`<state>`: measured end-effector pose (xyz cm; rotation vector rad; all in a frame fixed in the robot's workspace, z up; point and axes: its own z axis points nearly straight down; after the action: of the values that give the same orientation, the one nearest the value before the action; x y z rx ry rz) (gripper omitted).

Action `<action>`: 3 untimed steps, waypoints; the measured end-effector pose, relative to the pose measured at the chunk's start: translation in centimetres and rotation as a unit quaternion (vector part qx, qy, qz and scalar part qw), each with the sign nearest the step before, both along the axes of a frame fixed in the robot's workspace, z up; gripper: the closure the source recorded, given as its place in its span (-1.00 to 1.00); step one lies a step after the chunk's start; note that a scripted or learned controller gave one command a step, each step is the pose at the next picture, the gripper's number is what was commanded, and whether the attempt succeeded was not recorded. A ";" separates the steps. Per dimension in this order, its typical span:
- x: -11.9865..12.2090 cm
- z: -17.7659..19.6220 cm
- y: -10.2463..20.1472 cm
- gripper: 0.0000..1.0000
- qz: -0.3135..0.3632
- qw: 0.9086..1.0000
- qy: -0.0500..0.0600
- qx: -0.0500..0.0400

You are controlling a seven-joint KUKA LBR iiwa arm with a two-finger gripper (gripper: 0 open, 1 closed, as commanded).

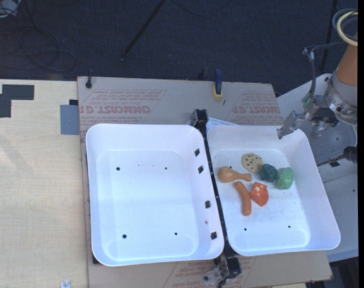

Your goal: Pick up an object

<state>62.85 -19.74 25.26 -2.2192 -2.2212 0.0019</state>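
Several small toys lie together in the right bin (314, 221): a tan spotted cookie (251, 161), a yellow-brown drumstick (232, 174), a dark teal lump (268, 173), a green lump (284, 178), a red piece (259, 194) and an orange sausage shape (244, 198). My gripper (302, 122) hangs over the far right corner of that bin, above and to the right of the toys and well apart from them. Nothing shows in its grasp.
The left bin (104, 197) sits beside the right one, with a black clip strip (207, 185) between them. Both rest on a cardboard sheet (140, 101). A blue and yellow clamp (217, 84) holds the sheet's far edge.
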 end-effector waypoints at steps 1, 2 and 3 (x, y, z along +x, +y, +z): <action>-7.7 3.4 2.3 -1.00 -0.002 1.000 0.000 0.001; -4.6 -7.9 8.1 -1.00 0.002 1.000 0.005 0.003; -7.2 -15.1 10.6 -1.00 -0.001 1.000 -0.001 -0.001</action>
<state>55.61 -9.17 10.17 -2.2237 -2.2208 0.0029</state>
